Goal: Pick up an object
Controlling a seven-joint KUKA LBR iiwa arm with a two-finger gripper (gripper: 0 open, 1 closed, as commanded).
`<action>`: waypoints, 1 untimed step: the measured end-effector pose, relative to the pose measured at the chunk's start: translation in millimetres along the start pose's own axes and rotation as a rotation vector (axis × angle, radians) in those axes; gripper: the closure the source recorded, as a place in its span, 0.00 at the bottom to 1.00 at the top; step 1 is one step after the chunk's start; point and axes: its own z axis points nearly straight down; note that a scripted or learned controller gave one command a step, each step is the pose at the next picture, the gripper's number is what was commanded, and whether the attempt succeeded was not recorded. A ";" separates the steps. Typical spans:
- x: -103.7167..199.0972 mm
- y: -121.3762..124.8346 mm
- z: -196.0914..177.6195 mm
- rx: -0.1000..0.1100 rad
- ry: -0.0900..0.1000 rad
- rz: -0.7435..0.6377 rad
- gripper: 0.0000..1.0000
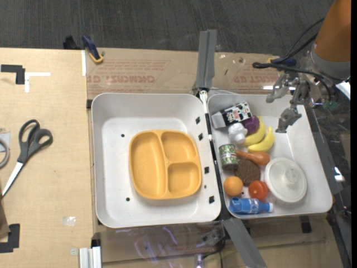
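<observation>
My gripper (285, 106) hangs over the upper right part of the right bin (312, 149), open, with nothing between its fingers. Below and left of it lie a banana (263, 140), a purple fruit (254, 123), a black-and-white box (236, 114) and a small white thing (236, 132). Further down are a green can (227, 155), a brown drumstick (254, 156), a dark round patty (247, 172), an orange (233, 185), a red tomato (257, 190), a blue bottle (251, 206) and a white bowl (285, 177).
The left bin (111, 127) holds a yellow divided plate (165, 164). Scissors (27, 145) lie on the wooden bench at far left. A blue clamp (92, 48) sits at the edge of the cardboard behind the bins. Cables trail near the arm at right.
</observation>
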 end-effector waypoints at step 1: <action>-12.7 -17.3 134.4 0.000 0.000 0.141 0.00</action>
